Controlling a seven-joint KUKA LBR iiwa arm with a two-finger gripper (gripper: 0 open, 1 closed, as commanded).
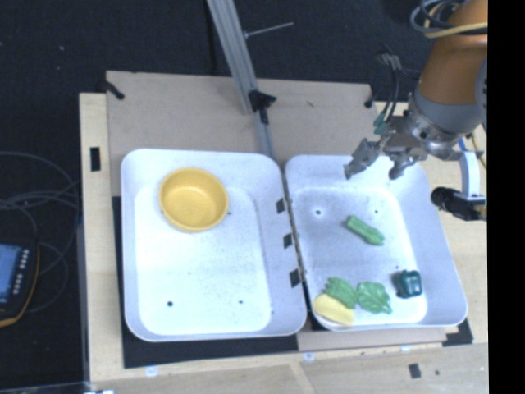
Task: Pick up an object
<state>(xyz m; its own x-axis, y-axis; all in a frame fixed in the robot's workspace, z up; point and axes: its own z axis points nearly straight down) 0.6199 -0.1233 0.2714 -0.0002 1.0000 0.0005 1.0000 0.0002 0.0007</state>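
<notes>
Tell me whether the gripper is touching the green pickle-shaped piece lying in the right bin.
Apart. In the camera view the gripper hangs open over the far rim of the right bin, with bare white floor between it and the green piece.

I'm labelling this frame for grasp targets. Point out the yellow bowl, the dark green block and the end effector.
yellow bowl (194,199), camera view, its inner floor.
dark green block (407,283), camera view, its top face.
end effector (379,165), camera view, midway between its fingertips.
</notes>
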